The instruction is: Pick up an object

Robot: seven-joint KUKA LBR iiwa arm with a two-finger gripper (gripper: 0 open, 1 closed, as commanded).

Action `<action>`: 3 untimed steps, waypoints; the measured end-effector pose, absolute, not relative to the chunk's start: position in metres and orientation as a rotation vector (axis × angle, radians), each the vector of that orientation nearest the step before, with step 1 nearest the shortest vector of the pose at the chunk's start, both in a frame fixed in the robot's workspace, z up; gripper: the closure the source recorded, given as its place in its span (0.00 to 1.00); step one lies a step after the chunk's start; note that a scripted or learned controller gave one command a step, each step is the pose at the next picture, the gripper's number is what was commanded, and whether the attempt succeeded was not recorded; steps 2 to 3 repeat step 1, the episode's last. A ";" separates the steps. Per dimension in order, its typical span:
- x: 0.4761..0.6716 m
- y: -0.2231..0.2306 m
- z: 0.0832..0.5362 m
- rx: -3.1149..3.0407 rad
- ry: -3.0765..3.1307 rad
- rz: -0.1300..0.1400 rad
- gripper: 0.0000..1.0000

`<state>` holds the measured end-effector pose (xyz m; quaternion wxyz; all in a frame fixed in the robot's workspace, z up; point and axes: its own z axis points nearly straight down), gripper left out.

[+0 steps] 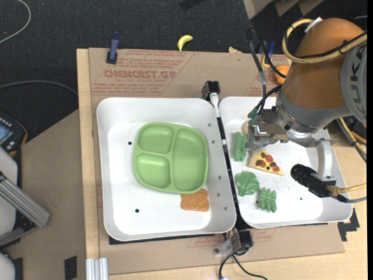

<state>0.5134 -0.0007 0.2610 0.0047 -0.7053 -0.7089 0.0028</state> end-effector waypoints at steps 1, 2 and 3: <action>0.479 0.048 0.423 -2.218 -2.239 -0.027 1.00; 0.479 0.048 0.423 -2.218 -2.239 -0.027 1.00; 0.479 0.048 0.423 -2.218 -2.239 -0.027 1.00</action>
